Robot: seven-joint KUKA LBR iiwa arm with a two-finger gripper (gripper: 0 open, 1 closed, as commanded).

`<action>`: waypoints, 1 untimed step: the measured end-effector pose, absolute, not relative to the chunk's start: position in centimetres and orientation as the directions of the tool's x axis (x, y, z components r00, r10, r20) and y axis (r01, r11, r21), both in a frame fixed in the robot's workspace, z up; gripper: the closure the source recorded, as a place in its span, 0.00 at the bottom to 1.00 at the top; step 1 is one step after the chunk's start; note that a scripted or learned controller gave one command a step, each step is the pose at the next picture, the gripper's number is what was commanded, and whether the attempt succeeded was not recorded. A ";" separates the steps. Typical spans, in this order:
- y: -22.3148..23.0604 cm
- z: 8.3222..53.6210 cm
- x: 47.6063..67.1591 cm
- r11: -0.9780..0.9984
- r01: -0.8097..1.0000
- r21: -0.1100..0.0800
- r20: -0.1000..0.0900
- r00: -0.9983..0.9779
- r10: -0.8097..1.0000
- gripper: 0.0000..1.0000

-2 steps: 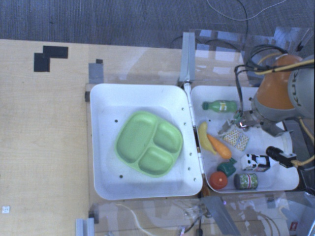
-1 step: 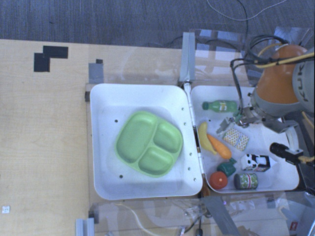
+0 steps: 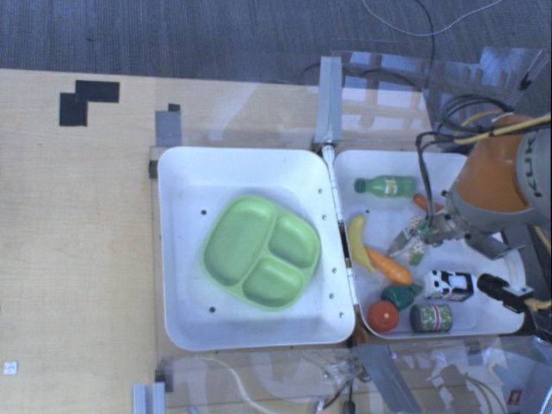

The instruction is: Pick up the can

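The can (image 3: 431, 317), short with a greenish label and grey ends, lies on its side near the front edge of the right bin (image 3: 509, 322). My gripper (image 3: 412, 241) hangs over the middle of that bin, just above the carrot (image 3: 389, 266). It is well behind the can and a little to its left. The arm's grey and orange wrist (image 3: 496, 179) comes in from the right and hides part of the bin's back right.
A green bottle (image 3: 385, 185) lies at the back of the right bin. A banana (image 3: 358, 241), a tomato (image 3: 383, 316), a dark green piece (image 3: 402, 296) and a black-and-white toy (image 3: 451, 285) crowd around the can. A green divided plate (image 3: 261, 250) sits in the left bin (image 3: 181, 317).
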State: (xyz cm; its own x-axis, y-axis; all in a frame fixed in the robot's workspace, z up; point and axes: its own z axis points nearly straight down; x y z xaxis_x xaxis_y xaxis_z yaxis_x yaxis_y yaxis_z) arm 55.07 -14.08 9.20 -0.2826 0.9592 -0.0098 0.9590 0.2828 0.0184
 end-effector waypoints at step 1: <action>-16.5 8.8 63.2 0.113 0.994 0.008 -0.003 -0.113 0.994 0.00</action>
State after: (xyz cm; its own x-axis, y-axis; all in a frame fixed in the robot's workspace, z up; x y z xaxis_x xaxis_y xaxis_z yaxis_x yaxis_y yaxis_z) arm 63.24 -16.49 8.77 -0.1132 0.9936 -0.0028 0.9935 0.1132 0.0081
